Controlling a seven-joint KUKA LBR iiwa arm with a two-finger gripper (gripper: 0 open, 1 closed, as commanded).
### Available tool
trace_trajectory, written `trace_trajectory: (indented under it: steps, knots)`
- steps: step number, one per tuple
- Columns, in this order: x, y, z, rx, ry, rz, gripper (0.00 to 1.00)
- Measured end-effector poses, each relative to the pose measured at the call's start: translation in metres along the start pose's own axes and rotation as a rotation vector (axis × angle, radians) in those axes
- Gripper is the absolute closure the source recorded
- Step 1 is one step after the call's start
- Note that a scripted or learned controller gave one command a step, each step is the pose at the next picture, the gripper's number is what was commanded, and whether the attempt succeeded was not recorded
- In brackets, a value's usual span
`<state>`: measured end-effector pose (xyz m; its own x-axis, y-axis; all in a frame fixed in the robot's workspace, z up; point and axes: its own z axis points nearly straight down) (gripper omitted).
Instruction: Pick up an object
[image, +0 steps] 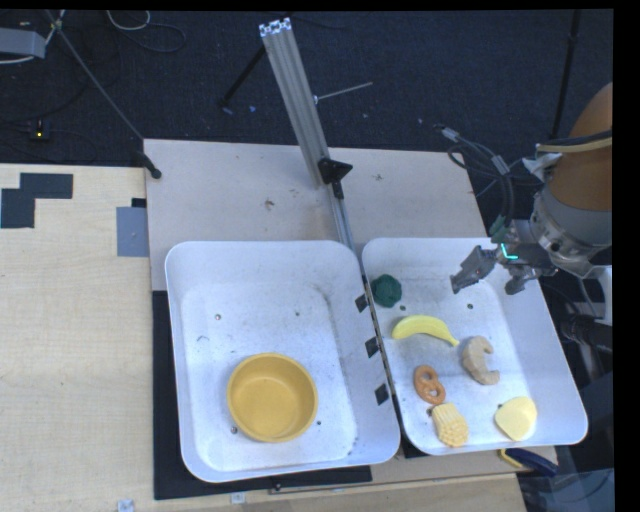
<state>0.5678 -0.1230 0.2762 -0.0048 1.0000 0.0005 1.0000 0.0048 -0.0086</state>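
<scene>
Banana lies flat in the middle of the right bin, nearest loose piece to the pincer, so I take it as the likely pick. It looks like a small plastic toy: light, stiff, smooth skin, probably a bit slippery, nothing fragile about it. Best hold, I judge, is across the thick middle of the curve, fingers squeezing the two long sides; the tapered ends would likely squirt out.

Just right of it sits a beige curved piece, close but apart. Below the banana is a pretzel, thin and flat against the floor, a harder grab. Under that a corn cob, bumpy, should grip well. A yellow wedge rests near the front right corner. A dark green ball sits up by the divider, round and liable to roll off when nudged.

The pincer hangs above the upper right part of this bin, two dark fingers spread apart with nothing between them, up and right of the banana. Arm comes in from the right.

Left bin holds a yellow bowl at its front, well apart from the action; its thin rim offers an edge pinch. Both bins sit on the counter
</scene>
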Motion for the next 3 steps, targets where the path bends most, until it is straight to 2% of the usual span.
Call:
trace_trajectory:
  steps: [1,3]
  knots:
    - [0.0,0.0,0.0,0.0,0.0,0.0,0.0]
    - [-0.001,-0.016,0.122,0.005,0.001,0.002,0.0]
